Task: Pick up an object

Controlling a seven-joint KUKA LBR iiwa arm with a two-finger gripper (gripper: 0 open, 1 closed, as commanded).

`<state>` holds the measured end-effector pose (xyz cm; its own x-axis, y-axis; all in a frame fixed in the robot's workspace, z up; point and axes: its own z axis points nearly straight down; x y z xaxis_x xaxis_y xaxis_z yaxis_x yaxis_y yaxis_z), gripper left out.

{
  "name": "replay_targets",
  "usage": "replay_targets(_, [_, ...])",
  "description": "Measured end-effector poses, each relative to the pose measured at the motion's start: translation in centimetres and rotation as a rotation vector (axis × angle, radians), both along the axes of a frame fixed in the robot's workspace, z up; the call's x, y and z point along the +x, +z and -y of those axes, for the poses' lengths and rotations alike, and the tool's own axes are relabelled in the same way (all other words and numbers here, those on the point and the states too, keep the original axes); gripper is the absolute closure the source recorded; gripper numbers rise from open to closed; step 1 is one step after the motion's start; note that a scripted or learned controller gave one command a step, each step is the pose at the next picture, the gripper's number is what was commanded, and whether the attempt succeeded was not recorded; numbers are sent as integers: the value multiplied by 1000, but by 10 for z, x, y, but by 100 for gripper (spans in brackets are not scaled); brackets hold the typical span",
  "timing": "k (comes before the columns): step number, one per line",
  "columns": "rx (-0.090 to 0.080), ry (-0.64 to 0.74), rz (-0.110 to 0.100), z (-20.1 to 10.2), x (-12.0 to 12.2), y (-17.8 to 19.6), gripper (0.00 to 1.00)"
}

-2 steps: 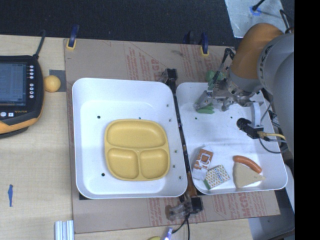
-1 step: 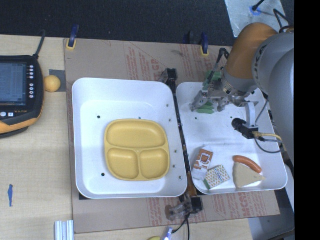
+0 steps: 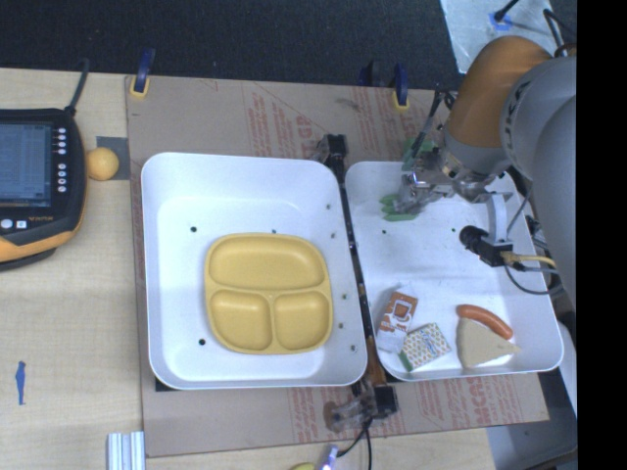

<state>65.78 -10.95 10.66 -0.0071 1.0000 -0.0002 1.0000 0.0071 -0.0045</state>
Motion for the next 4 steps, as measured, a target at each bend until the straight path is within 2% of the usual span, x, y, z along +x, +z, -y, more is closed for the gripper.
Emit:
replay_targets(1, [1,-5,2,-20,-69,86,100])
replay_targets(2, [1,-4,0,-20,-70,85,0])
replay_targets(3, [-1,-2,-1,14,-11,-16,0])
replay_targets(4, [0,-5,3,59,-1,-14,0])
